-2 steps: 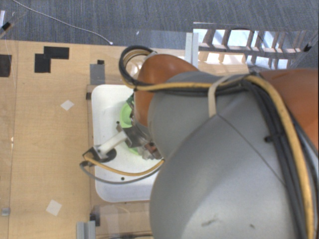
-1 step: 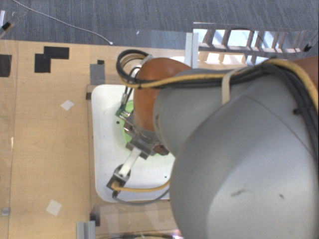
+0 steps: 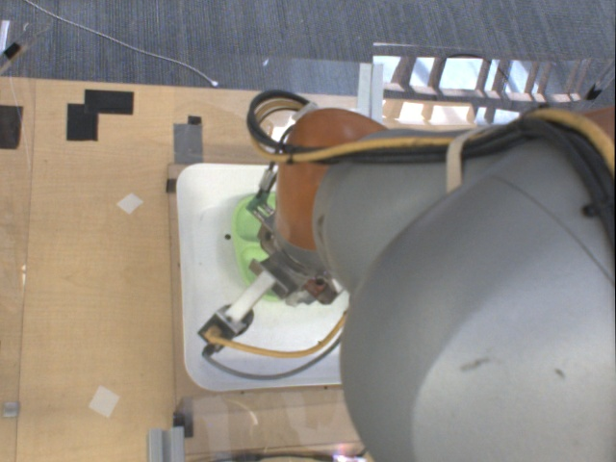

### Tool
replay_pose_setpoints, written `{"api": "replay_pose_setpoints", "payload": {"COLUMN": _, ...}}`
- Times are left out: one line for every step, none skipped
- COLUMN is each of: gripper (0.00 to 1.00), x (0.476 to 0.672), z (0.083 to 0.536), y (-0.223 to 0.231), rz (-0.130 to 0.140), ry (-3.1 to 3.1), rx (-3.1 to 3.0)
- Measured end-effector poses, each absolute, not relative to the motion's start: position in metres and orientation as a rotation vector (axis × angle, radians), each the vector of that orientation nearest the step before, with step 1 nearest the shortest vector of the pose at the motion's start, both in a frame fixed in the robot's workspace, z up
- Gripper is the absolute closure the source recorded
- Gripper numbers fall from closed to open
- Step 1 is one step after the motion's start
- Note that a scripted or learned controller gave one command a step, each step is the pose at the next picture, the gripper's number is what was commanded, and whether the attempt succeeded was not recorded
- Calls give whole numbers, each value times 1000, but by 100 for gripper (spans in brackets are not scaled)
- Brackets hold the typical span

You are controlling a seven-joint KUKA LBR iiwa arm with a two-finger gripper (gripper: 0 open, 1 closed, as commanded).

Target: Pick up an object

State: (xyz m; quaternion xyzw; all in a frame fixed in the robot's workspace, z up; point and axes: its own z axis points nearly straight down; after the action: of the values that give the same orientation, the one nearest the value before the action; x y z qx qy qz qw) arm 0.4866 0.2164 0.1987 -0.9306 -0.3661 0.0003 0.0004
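A light green object (image 3: pixel 247 237) lies in the left white bin (image 3: pixel 197 287), toward its middle. Only its left part shows past the arm. My gripper (image 3: pixel 289 279) hangs low over the green object's right side, under the orange wrist band (image 3: pixel 310 186). The wrist hides where the gripper meets the object, so I cannot tell whether they touch.
The big grey arm (image 3: pixel 481 306) covers the view's right half, including the right part of the bin. Bare wooden bench (image 3: pixel 87 287) with black marks (image 3: pixel 96 112) lies to the left. Grey brackets (image 3: pixel 189 141) stand at the bin's corners.
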Motion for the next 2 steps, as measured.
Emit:
{"api": "replay_pose_setpoints", "payload": {"gripper": 100, "x": 487, "z": 184, "y": 235, "rz": -1, "ry": -618, "rx": -3078}}
{"api": "replay_pose_setpoints", "payload": {"gripper": 100, "x": 488, "z": 287, "y": 233, "rz": -8, "ry": -320, "rx": -3121}}
